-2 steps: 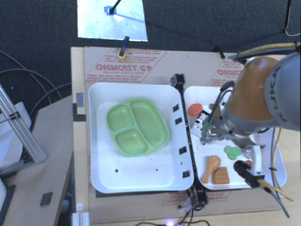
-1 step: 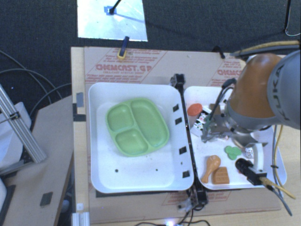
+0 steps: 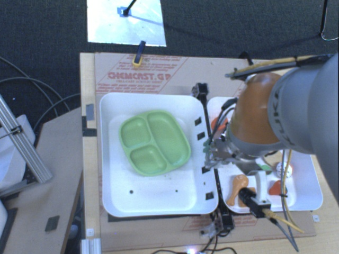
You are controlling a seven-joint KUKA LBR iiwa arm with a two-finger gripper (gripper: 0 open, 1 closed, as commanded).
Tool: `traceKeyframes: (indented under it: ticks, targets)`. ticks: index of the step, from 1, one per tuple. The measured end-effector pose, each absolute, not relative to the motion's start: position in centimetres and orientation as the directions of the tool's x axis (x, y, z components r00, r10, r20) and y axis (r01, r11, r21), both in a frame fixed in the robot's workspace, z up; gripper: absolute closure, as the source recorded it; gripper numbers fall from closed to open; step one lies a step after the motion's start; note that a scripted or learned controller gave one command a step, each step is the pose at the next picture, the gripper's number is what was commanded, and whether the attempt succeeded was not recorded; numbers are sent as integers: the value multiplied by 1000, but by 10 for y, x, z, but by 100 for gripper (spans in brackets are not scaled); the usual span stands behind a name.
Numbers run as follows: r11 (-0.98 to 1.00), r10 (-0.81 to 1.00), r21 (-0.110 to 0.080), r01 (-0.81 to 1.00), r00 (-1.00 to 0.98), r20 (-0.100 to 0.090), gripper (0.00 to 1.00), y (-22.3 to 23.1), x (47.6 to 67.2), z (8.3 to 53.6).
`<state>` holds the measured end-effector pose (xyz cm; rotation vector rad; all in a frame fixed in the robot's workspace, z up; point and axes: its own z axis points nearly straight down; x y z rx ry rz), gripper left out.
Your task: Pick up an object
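Note:
A light green divided plate (image 3: 154, 142) lies in the left white bin (image 3: 122, 202). In the right white bin (image 3: 307, 197) I see a tan-orange spoon-like piece (image 3: 238, 188) near the front, a small red-orange item (image 3: 275, 187) beside it, and an orange-red bit (image 3: 214, 124) at the bin's back left, partly hidden. The arm's orange band (image 3: 254, 115) and grey body cover most of this bin. My gripper (image 3: 219, 155) reaches down by the bin's left wall, mostly hidden under the wrist. I see no object held in it.
A divider with black clips (image 3: 204, 136) separates the two bins. Cables and a black fitting (image 3: 253, 201) hang from the arm over the right bin's front. A yellowish item (image 3: 286, 170) peeks out right of the arm. Cardboard (image 3: 143, 75) lies behind the bins.

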<state>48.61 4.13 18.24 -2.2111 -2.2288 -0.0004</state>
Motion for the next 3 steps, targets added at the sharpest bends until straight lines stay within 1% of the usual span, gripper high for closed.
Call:
traceKeyframes:
  ticks: [1,2,3]
  targets:
    - [12,1000,2,1000,-12,3,100,116,499,184]
    - [1,1000,-2,1000,-1,1,100,136,486,82]
    - [3,1000,18,1000,-3,0,100,105,586,191]
